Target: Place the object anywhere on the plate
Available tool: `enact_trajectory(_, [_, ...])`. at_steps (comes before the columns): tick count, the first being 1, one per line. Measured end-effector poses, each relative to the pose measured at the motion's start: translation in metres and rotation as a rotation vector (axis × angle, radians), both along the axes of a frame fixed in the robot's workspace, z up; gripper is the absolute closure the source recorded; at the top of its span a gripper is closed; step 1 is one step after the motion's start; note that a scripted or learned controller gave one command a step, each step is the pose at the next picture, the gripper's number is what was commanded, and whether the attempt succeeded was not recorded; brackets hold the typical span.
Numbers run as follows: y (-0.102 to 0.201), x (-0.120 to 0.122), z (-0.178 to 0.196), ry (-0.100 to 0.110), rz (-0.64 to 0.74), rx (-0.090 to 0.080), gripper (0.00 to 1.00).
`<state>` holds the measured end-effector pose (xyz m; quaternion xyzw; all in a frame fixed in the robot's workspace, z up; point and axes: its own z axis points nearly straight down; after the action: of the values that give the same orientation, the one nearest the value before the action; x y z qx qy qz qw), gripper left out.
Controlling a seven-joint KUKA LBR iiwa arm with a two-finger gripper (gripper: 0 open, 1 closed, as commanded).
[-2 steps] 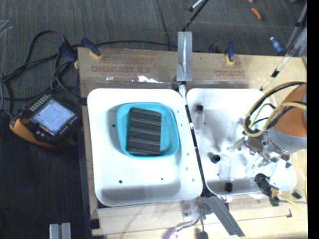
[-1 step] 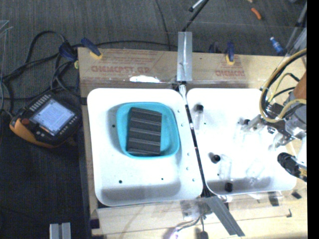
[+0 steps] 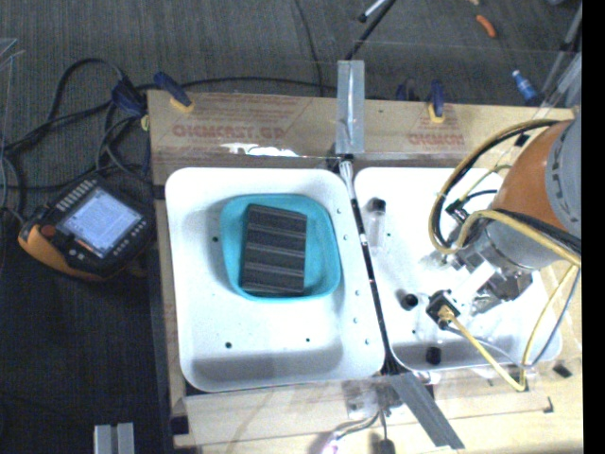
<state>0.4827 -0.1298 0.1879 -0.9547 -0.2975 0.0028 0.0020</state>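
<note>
- My arm (image 3: 553, 183), grey with an orange band, enters from the right and hangs over the right bin (image 3: 397, 253), nearest the lens.
- My jaws (image 3: 473, 287) sit low above that bin's floor near its right wall; cables and wrist housing cover them, so I cannot tell how they stand.
- A small dark piece (image 3: 408, 302) lies on the right bin's floor, close to the divider between the bins; another (image 3: 432, 355) lies by that bin's front edge.
- The left bin (image 3: 189, 282) carries a teal plate (image 3: 326, 253) at its centre.
- The object (image 3: 274, 249), a dark ribbed rectangular block, lies flat on the plate, inside its rim.
- Both bins rest on the counter (image 3: 284, 126), whose back edge shows printed cardboard.
- A handheld control pendant (image 3: 95, 227) lies on the floor beyond the counter's left edge.
</note>
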Motion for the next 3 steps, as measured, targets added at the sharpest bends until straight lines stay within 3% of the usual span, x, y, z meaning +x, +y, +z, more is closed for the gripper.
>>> enact_trajectory(1, [0.029, -0.001, -0.054, 0.002, -0.117, -0.002, 0.00])
enact_trajectory(2, [-0.022, 0.000, 0.089, -0.002, 0.090, -0.005, 0.00])
enact_trajectory(3, [0.026, 0.000, 0.015, 0.000, 0.015, -0.002, 0.00])
